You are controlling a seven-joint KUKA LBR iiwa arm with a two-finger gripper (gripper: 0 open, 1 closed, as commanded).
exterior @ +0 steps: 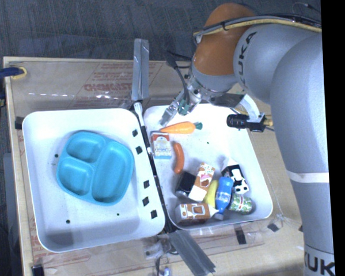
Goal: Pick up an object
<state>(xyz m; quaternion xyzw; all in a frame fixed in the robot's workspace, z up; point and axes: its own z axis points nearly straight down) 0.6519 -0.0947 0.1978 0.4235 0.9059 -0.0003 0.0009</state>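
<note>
Gripper (pixel 172 112) over the back-left corner of the right bin (pixel 260 182); carrot (pixel 178 128) lies just below it toward the camera.

Carrot's long axis runs left-right across the bin, green stem end pointing right, roughly crosswise to the gripper's slanted approach. Nothing is between the fingers; they look slightly apart, a narrow gap. Sausage (pixel 178 157) and a small carton (pixel 161 145) sit next nearest; the rest of the clutter is piled at the bin's front. The blue tray (pixel 95 165) sits in the left bin (pixel 42 130). Fingertips are small and blurred, and the arm's bulk covers the bin's far right rim.
</note>
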